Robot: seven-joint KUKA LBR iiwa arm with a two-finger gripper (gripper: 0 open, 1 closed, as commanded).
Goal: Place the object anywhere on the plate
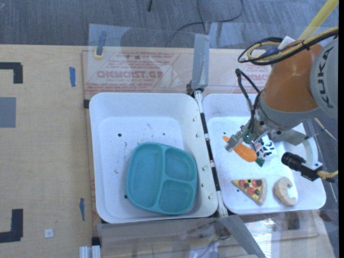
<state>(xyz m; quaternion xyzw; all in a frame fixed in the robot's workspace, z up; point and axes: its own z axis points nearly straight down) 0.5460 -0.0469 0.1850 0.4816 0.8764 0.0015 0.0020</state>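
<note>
Under the camera lies a pale wooden bench (43, 160) with black corner marks and short strips of blue tape, and beyond its far edge runs grey carpet crossed by a looping dark cable (217, 4). Two shallow white bins sit side by side on a sheet of printed cardboard. The left bin (107, 117) holds a teal plate (161, 179) with three compartments, lying toward the near right corner. The right bin (226, 117) holds the loose things: an orange carrot (244, 152) near the middle, a pizza slice (251, 189) closer to the near edge, and a pale bitten doughnut (285, 191) just beside the pizza on its right. A small black-and-white patterned object (264, 148) lies just right of the carrot; what it is cannot be made out.

The grey arm with its orange band enters from the right and covers much of the right bin's far corner. The gripper (240, 140) is low over the carrot's upper left end, but the wrist and cables hide the fingertips, so whether it is spread or closed, or grasping the carrot, cannot be told. The carrot lies in the right bin, well apart from the plate.
</note>
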